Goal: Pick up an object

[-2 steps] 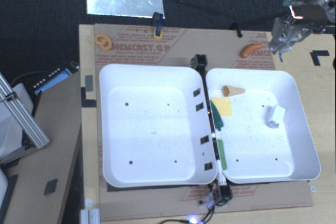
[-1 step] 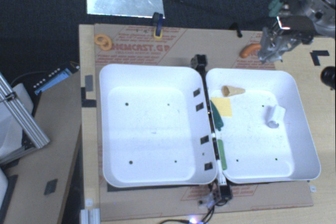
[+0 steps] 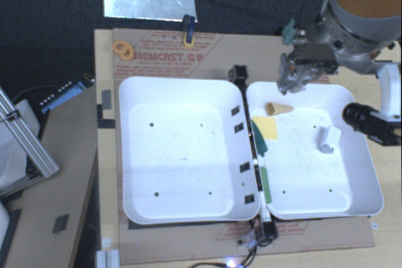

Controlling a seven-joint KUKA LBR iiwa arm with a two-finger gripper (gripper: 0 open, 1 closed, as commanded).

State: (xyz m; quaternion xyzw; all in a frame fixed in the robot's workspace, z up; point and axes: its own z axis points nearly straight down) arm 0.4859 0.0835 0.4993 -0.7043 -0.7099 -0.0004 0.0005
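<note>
The right bin (image 3: 352, 194) holds a tan cone-shaped piece (image 3: 278, 109) near its back edge, a flat yellow square (image 3: 266, 128), a dark green piece (image 3: 259, 138) along its left wall, a thin green strip (image 3: 266, 184) lower down that wall, and a small white cylinder (image 3: 325, 138) toward the right. My gripper (image 3: 290, 84) hangs above the back edge of the right bin, just behind and above the tan cone. Nothing shows between its fingers.
The left bin (image 3: 135, 198) lies beside the right one, joined by black clips (image 3: 244, 128). A black fixture (image 3: 370, 121) juts over the right bin's right rim. A yellow-and-blue clamp (image 3: 188, 31) and a tan ring (image 3: 123, 50) sit on the cardboard behind.
</note>
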